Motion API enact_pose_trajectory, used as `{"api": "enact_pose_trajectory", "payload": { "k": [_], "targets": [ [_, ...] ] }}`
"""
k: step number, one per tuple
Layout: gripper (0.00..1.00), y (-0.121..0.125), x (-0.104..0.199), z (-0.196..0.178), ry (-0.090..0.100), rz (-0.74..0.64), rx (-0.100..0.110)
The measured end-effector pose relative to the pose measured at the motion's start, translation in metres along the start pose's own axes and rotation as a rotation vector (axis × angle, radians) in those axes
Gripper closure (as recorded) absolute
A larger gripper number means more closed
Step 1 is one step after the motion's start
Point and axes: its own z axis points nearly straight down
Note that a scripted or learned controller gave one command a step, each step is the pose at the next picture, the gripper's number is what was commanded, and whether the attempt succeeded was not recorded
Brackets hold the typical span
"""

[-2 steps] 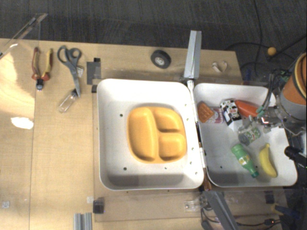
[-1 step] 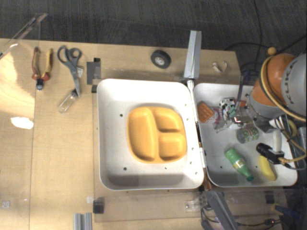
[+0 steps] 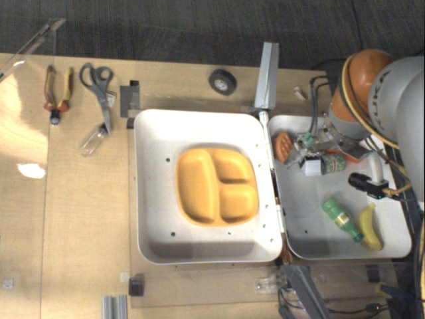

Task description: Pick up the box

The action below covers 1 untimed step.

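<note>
With the gripper (image 3: 312,153) low in the right bin (image 3: 398,248), just left of the small white box (image 3: 312,167), we should centre over it before closing.

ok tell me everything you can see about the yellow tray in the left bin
The yellow tray is a rounded, glossy piece that looks like moulded plastic, orange-yellow all over. It has three compartments: one long one down its left side and two smaller ones stacked on its right. It lies flat, open side up, roughly in the middle of the left bin, resting on the bin's white floor. Nothing lies in its compartments and nothing else touches it; the arm is over the right bin.
</note>
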Motion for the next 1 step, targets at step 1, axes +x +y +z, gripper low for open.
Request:
{"api": "enact_pose_trajectory", "payload": {
  "k": [1],
  "targets": [
    [0.00,-0.0401,-0.0486,-0.0889,0.009,0.310,-0.002]
  ]
}}
